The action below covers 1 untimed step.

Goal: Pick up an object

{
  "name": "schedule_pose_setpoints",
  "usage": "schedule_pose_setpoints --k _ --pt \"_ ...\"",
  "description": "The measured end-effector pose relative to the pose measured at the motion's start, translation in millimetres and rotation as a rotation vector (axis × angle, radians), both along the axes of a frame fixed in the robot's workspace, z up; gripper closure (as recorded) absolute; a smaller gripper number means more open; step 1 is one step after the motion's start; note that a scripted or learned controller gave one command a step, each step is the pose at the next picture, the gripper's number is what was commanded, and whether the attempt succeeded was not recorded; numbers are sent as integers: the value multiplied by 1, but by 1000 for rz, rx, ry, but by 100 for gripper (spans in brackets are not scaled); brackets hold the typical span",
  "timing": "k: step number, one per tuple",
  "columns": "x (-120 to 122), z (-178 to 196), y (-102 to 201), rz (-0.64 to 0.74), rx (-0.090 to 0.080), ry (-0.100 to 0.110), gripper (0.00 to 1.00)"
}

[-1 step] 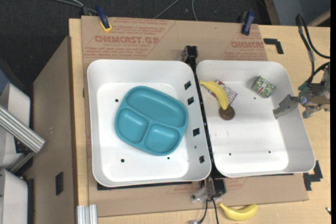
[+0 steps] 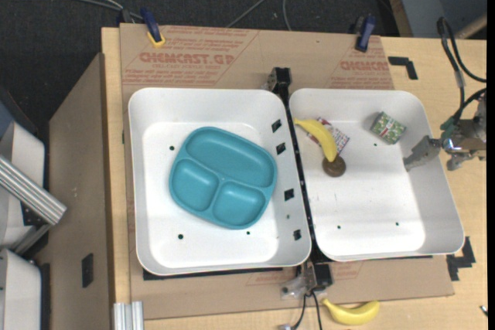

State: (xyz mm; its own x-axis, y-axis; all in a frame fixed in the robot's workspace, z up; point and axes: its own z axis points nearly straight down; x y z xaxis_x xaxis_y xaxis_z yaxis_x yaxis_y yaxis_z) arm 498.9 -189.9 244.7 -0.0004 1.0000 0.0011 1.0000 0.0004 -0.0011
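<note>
The right bin (image 2: 371, 236) holds a yellow banana (image 2: 320, 138) near its left wall. A small brown round piece (image 2: 334, 167) lies at the banana's lower end, and a printed packet (image 2: 337, 137) peeks out from under the banana. A green wrapped packet (image 2: 387, 127) sits toward the back right. My gripper (image 2: 422, 153) hangs at the bin's right rim, to the right of and slightly below the green packet, apart from every object. Nothing shows between its fingers.
The left bin (image 2: 155, 236) carries a teal divided plate (image 2: 223, 176). A second banana (image 2: 352, 311) lies on the cardboard in front of the bins. Blue clamps (image 2: 152, 25) (image 2: 363, 32) grip the board's back edge. Cables run behind the bench.
</note>
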Motion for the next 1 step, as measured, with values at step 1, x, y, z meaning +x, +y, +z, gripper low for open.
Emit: schedule_pose_setpoints --k 1 --pt "-5 -57 9 0 3 6 0"
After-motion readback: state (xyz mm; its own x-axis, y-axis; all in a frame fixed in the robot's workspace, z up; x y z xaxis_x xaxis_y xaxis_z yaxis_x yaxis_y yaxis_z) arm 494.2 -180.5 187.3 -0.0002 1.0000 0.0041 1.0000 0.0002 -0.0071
